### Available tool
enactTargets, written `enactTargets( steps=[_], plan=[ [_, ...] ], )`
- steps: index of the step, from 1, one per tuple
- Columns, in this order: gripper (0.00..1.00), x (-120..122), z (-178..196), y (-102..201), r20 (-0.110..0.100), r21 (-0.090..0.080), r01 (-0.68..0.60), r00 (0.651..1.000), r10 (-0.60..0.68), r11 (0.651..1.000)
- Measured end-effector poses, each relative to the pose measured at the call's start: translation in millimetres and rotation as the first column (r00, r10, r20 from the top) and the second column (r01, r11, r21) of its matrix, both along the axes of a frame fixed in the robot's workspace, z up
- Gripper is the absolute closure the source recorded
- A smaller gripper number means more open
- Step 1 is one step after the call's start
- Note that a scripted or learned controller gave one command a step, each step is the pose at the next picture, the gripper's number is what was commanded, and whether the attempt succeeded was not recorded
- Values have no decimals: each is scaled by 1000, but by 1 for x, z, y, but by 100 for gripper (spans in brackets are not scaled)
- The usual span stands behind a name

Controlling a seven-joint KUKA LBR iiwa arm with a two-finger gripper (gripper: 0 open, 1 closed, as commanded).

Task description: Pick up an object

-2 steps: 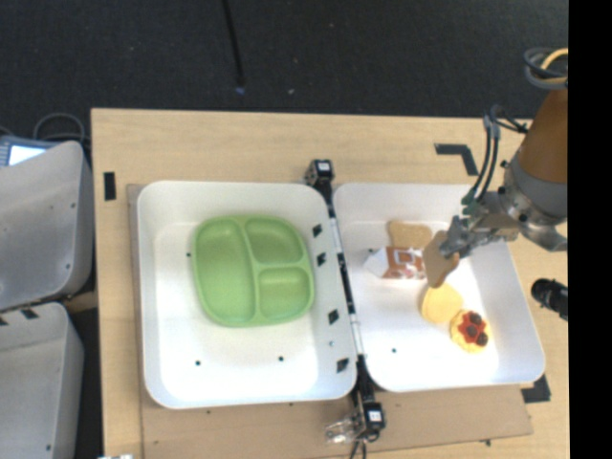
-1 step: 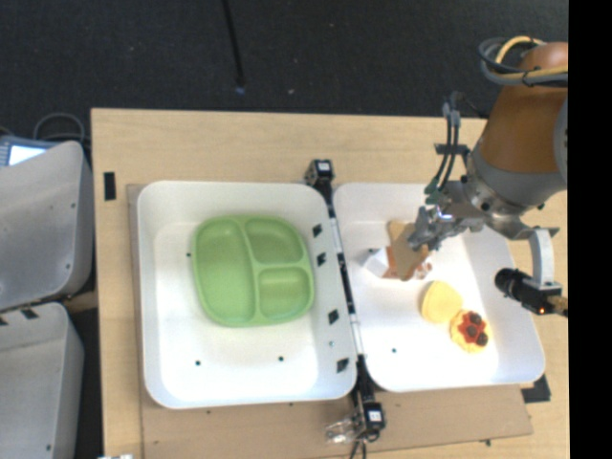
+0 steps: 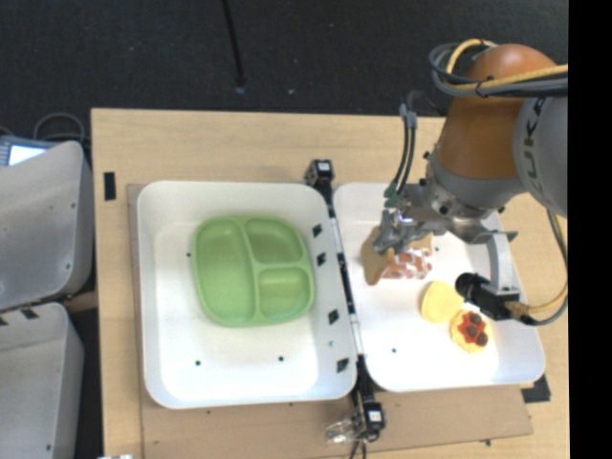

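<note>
1. We see a big wooden bench with two white bins on it, side by side.
2. The left bin holds a green plate with three parts. The plate lies flat near the middle of that bin.
3. The robot arm comes in from the right. It is orange and grey, and it hangs over the top part of the right bin.
4. The gripper points down at the upper left part of the right bin. A brown thing sits right under its tip, touching it or very close. We cannot tell if the gripper is open or closed, or if it has hold of the brown thing.
5. Just beside the brown thing is a small red and white piece.
6. A yellow round thing lies near the middle of the right bin, a little below and right of the gripper.
7. A small yellow thing with red spots lies just beside the yellow round one, toward the lower right.
</note>
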State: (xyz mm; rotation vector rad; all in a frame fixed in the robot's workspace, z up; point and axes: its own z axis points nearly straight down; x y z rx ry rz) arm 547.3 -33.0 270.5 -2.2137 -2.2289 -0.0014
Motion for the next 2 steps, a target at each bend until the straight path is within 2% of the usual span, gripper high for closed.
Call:
enactTargets(
  steps=[1, 2],
  plan=[
    [100, 9, 3, 49, 1, 0, -1, 1000, 1, 1000],
    [100, 25, -11, 103, 0, 0, 0, 1000, 0, 1000]
  ],
)
